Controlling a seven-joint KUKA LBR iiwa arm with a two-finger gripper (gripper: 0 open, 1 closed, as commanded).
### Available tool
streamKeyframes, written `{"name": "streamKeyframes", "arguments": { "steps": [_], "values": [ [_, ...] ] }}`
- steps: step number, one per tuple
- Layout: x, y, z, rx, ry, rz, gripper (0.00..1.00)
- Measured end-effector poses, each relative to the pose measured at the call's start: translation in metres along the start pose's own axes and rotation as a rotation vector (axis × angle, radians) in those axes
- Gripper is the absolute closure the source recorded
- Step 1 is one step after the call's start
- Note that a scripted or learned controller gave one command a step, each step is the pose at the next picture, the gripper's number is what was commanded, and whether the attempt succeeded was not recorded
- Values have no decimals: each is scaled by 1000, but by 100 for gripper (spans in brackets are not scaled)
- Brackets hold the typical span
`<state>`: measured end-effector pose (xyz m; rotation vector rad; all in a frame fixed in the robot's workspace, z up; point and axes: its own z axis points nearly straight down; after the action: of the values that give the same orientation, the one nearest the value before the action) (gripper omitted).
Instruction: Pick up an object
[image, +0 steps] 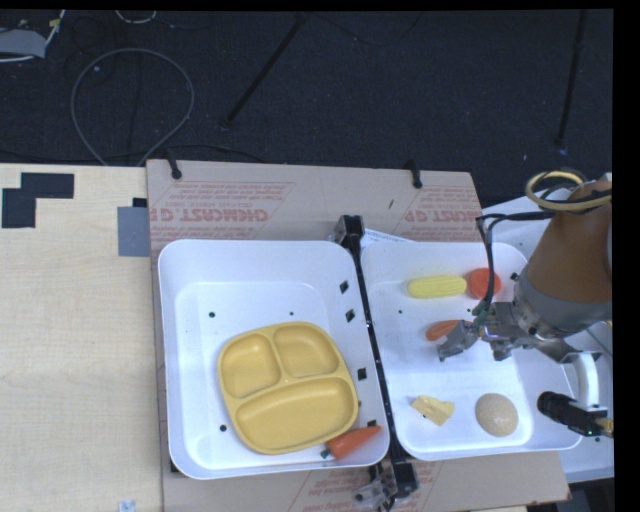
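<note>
Two white bins sit side by side, and the arm reaches into the right bin (400, 440) from the right.

Nearest to me in that bin lie a yellow cheese wedge (433, 409) and a round tan bun (496, 414), with open floor between them. A carrot (352, 442) lies at the near edge of the left bin (190, 300), just beside the yellow plate (287, 386).

Farther in, the gripper (458, 342) hangs low over the middle of the right bin. I cannot tell how it stands. A small orange piece (440, 328) lies touching or just beside its tip, on the left and a bit farther away. Its long side runs left to right. I think this is the thing to grab.

Farthest back lie the yellow corn (437, 287), long side left to right, and a red thing (484, 283) near the far wall, partly hidden by the arm. Little room is left there.
</note>
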<state>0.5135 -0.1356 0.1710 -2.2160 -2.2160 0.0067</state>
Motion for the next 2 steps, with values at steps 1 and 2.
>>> {"name": "streamKeyframes", "arguments": {
  "steps": [1,2],
  "values": [
    [0,-5,64,1,1,0,0],
    [-1,-4,50,-2,0,5,100]
  ]
}}
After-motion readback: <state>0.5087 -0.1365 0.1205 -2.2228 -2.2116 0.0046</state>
